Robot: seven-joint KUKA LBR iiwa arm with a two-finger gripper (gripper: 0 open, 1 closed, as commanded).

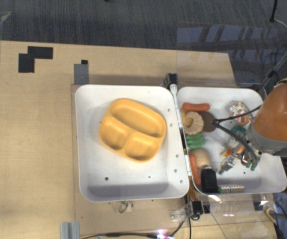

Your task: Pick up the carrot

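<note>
The carrot [199, 164] looks like the orange tapered piece with a green leafy top [196, 141], lying along the left wall of the right bin [275, 180]. Its tip runs down beside a black object [209, 179]. My gripper [235, 156] hangs under the grey wrist and orange band [282, 114] in the middle right of that bin. It is to the right of the carrot and apart from it. The wrist and cables hide much of the gripper.
A red-orange sausage-like piece [196, 106], a beige shell-shaped toy [193, 122], a printed packet [238, 111] and a ridged metal piece [231, 188] share the right bin. The left bin [91, 183] holds a yellow divided plate [132, 128].
</note>
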